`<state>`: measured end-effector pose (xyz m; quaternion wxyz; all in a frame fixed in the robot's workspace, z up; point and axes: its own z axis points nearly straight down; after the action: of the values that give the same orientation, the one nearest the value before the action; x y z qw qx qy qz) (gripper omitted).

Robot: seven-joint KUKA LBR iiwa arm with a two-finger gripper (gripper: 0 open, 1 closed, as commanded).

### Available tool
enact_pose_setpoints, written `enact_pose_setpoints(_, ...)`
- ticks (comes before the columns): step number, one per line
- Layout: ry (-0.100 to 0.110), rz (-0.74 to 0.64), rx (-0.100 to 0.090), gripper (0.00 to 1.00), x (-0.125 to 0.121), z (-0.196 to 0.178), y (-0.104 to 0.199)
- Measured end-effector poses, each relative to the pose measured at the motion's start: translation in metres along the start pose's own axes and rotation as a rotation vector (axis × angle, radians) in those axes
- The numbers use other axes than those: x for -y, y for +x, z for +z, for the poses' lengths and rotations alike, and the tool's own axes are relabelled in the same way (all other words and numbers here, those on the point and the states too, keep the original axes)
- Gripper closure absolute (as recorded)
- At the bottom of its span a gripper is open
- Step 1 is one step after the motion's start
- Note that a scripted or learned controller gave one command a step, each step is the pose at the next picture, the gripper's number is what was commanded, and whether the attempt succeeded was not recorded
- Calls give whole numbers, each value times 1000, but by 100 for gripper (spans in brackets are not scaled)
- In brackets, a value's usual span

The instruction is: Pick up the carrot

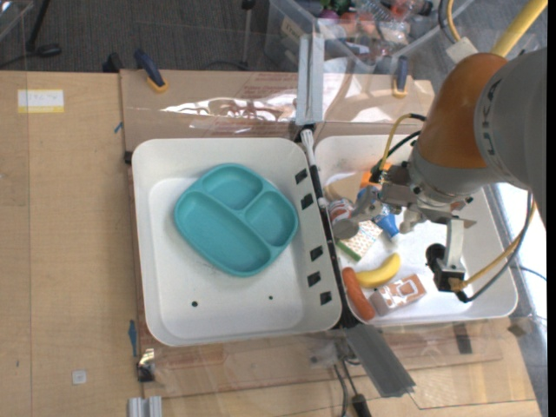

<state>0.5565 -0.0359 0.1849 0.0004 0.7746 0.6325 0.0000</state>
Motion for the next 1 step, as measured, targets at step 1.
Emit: enact_pose_setpoints(1,0,30,0,0,53,-141,-99)
